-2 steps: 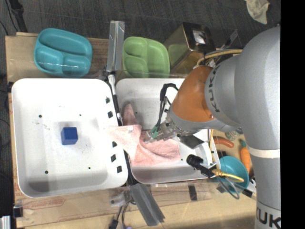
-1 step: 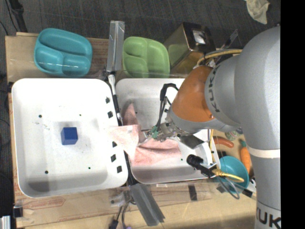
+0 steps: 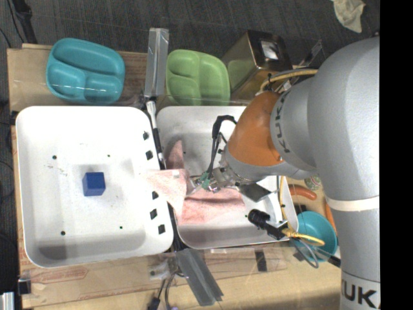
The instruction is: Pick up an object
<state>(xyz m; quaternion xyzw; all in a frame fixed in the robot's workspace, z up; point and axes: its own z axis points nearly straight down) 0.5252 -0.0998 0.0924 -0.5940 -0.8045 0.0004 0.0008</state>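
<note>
**End effector down on the cloth**

The end effector sits low in the right white bin, over a soft pink cloth; whether it grips, I cannot tell. Limp and light, the cloth wants pinching at a fold. A small blue cube lies in the left bin.

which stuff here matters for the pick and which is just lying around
For the job:
- gripper, down in the right white bin
- pink cloth beneath it
- small blue cube in the left white bin

Lying about:
- teal plastic tray
- green plastic tray
- crumpled rag
</note>
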